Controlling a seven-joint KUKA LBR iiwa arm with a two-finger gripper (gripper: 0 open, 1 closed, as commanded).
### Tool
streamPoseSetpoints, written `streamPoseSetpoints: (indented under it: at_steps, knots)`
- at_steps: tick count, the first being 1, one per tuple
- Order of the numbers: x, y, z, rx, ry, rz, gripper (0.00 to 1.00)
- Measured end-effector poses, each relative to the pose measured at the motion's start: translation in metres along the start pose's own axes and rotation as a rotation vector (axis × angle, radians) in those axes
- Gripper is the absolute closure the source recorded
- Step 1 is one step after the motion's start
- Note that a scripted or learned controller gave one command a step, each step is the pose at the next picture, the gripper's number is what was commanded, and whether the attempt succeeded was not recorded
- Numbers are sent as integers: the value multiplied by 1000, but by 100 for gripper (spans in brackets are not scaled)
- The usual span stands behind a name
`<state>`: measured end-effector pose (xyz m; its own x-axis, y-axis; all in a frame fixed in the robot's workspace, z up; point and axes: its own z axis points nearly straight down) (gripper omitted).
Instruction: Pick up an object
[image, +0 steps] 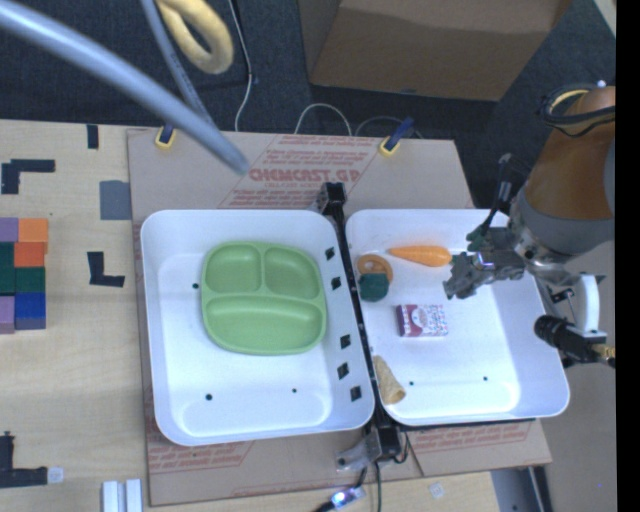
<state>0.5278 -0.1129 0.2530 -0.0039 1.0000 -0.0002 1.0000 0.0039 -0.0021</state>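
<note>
Orange and tapered, the carrot lies in the right bin toward its far side, long axis running left to right, thin tip pointing right at the pincer. Whether the pincer grips anything I cannot tell. Left of the carrot sit a small ring and a green lump; nearer lies a red packet.

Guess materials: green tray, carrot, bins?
Green tray: likely moulded plastic, matte with a soft sheen, rounded compartments. Carrot: probably a plastic toy, uniform orange and smooth. Bins: apparently thin formed white plastic, slightly glossy with rounded rims.
</note>
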Motion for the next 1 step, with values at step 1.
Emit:
streamPoseSetpoints:
  at_steps: [1]
  knots:
    - [57, 14, 12, 0, 1, -1, 100]
